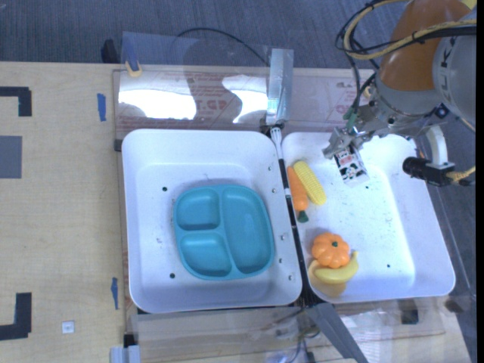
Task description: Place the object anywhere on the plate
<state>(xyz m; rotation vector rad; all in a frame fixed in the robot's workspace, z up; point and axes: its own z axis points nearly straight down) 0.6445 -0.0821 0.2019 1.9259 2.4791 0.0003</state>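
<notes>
Nearest the camera, right white bin (423, 267): small orange plastic pumpkin (330, 249) sitting on a yellow banana (335, 272). Further up along the divider, yellow toy corn cob (309, 182) touching an orange carrot (299, 193). Left white bin (144, 165) holds the teal three-compartment plate (223, 231), nothing on it. Far right, gripper (347, 159) hovers over the right bin, holding nothing; can't tell jaw state.

The left white bin (147, 225) touches the right white bin (423, 240); behind them lies perhaps a clear plastic sheet (189, 97).
</notes>
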